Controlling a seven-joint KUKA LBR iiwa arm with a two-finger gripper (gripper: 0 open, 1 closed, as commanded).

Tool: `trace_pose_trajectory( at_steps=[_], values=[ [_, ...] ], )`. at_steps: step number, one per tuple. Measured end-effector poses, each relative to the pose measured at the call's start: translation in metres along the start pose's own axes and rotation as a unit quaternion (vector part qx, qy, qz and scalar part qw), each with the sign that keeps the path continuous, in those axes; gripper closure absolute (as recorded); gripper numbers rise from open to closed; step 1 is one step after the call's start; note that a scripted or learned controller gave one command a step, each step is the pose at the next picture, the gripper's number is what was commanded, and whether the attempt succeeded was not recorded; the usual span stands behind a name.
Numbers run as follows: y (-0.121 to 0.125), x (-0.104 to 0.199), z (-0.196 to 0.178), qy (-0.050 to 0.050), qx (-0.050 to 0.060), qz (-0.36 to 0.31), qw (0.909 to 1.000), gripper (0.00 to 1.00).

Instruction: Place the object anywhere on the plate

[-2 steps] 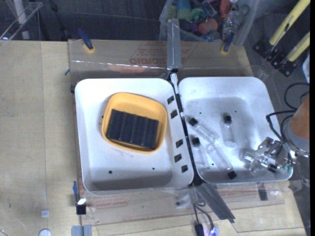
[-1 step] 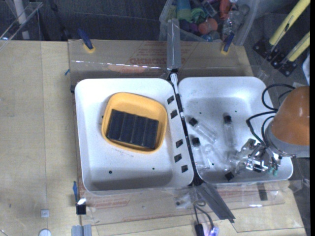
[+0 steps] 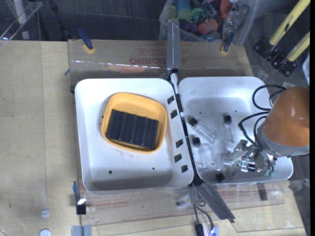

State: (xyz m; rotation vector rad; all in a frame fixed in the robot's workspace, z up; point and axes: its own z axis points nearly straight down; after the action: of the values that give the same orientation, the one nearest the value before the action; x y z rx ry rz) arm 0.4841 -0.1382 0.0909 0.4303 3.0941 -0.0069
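Overhead, a wooden bench (image 3: pixel 34 132) carries two shallow white bins side by side, split by a ridge marked with small black tabs. At the middle of the left bin (image 3: pixel 88 176) sits a yellow plate (image 3: pixel 109 107), squarish with rounded corners, and on it lies a dark ribbed rectangular block (image 3: pixel 134 128) covering most of the plate's floor. Faint reddish printing runs across the cardboard sheet (image 3: pixel 118 58) under clear film along the bins' far edge, too blurred to read; a blue clip (image 3: pixel 87 44) pins that sheet at its left far corner. In the right bin (image 3: pixel 211 87), several small clear vials with black caps (image 3: pixel 206 132) lie scattered from the centre toward the near edge, some touching, their exact number hard to tell. Near that bin's near right corner the gripper (image 3: pixel 246 159) hangs low over the vials, a tangle of metal parts and wires; whether its fingers are apart or closed, and whether anything is between them, cannot be told. Above it bulges the arm's orange band (image 3: pixel 290 117), with black cable looping beside it. Beyond the bench's far edge stands a clear tub of colourful toys (image 3: pixel 206 9).
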Motion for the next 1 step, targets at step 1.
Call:
trace_pose_trajectory(
  at_steps=[1],
  values=[
    [-0.0743, -0.0184, -0.0598, 0.006, -0.002, -0.096, 0.9953, 1.0]
  ],
)
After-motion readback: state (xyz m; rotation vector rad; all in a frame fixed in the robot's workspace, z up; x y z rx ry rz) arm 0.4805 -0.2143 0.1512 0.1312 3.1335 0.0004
